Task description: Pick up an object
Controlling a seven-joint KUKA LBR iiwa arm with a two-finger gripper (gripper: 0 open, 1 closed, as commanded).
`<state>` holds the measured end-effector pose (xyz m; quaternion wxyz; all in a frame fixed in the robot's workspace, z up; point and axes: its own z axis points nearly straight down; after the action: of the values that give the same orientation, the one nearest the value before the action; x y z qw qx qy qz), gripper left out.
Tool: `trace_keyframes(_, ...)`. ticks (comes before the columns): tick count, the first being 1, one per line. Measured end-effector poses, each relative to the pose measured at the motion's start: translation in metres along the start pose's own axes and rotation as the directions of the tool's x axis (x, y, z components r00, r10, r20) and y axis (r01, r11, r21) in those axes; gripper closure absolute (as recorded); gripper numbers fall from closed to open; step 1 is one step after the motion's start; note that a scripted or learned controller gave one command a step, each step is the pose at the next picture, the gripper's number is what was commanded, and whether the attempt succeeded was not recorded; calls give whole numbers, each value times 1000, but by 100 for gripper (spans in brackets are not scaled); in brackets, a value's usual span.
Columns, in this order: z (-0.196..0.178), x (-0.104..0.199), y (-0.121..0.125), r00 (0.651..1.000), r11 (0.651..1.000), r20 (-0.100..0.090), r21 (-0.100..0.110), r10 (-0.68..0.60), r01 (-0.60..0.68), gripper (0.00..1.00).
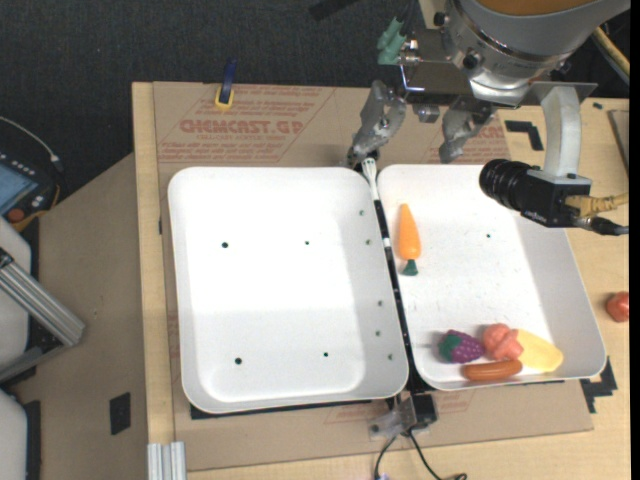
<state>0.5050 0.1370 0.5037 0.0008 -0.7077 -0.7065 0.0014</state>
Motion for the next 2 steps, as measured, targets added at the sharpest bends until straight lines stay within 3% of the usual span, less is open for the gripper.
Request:
trace_keyframes(1, -32, 62, -6, 1000, 1000, -3, -8, -4, 4, 0)
trace_keyframes(2, -31, 30, -26, 1000, 1000, 0, 0, -1, 1, 0)
